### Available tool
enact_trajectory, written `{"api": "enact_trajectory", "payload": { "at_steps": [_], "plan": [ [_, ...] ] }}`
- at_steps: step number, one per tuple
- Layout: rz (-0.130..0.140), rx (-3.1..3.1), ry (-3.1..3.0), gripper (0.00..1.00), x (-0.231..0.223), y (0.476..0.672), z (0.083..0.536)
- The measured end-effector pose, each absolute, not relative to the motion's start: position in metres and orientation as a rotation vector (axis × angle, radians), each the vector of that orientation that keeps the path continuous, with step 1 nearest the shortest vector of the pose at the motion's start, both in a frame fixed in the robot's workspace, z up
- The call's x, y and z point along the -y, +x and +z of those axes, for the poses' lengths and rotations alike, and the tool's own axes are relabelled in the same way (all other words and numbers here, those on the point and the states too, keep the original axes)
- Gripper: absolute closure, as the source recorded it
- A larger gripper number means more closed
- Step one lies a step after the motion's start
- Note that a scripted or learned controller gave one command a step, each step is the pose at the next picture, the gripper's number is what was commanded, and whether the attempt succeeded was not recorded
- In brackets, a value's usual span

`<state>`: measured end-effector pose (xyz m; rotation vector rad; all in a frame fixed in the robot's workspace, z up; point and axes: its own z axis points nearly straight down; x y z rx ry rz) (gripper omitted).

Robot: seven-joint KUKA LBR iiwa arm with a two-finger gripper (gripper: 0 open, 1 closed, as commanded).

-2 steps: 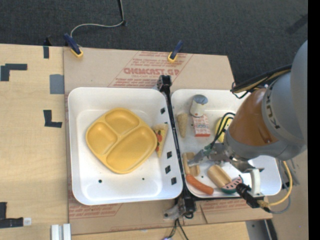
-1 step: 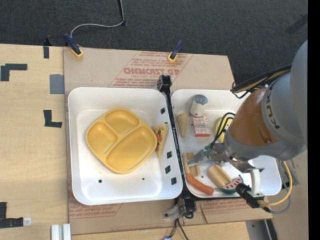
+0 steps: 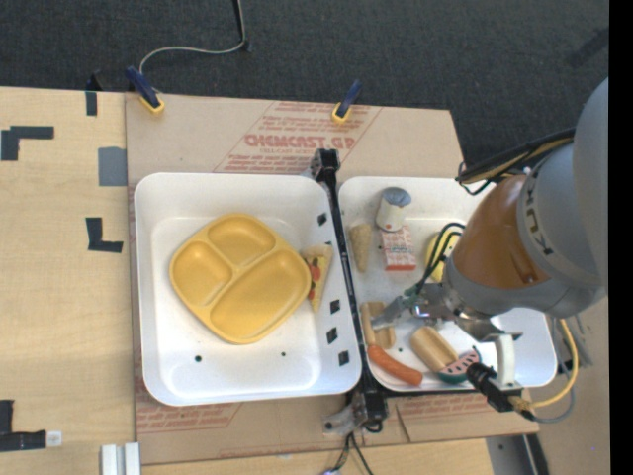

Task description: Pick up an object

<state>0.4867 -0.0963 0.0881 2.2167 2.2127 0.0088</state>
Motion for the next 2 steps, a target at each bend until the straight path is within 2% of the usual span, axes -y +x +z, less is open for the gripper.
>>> {"api": "enact_trajectory", "payload": {
  "at_steps": [2],
  "plan": [
    [0.008,-2.215,2.217,0.00,0.0964,0.4873,0.0881]
  ]
}}
